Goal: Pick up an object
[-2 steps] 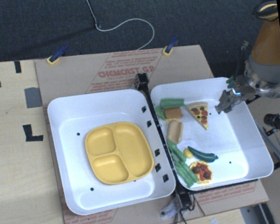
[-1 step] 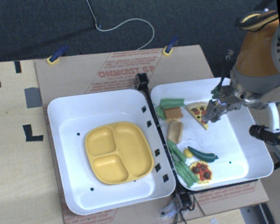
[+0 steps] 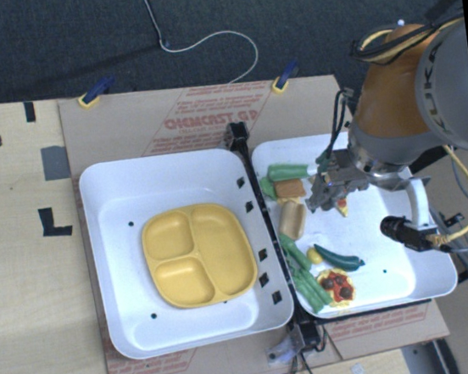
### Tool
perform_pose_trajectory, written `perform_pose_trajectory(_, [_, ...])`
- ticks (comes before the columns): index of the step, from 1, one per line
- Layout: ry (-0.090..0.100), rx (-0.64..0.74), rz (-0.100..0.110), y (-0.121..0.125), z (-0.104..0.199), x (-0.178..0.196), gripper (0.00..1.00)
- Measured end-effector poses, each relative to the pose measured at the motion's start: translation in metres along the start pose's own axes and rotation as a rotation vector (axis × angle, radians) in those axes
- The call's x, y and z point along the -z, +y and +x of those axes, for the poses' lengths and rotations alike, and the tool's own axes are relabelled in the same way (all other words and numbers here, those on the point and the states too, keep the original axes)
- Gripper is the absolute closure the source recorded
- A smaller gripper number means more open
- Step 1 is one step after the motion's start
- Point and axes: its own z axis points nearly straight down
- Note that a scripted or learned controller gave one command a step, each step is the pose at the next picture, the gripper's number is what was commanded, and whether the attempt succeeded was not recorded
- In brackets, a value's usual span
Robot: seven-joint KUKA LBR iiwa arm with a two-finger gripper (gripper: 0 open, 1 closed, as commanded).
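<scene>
Two white bins are sitting side by side on the desk: the left bin is holding a yellow tray, the right bin toy foods. Hovering over a tan piece is the tool; nothing looks lifted yet, so the pick is seemingly pending

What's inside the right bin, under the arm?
The right bin holds toy food: a green piece, a tan piece, a dark green one. The arm covers the bin's upper right part.
</scene>
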Motion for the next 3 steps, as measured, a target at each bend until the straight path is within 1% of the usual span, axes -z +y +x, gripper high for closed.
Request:
perform_pose_trajectory(1, [0.000,-0.001,0.000,-0.019,0.045,0.006,1.00])
perform_pose_trajectory(2, [-0.001,0.000,0.001,-0.023,0.097,-0.003,1.00])
perform_pose_trajectory(3, [-0.002,-0.005,-0.001,-0.022,0.094,-0.003,1.00])
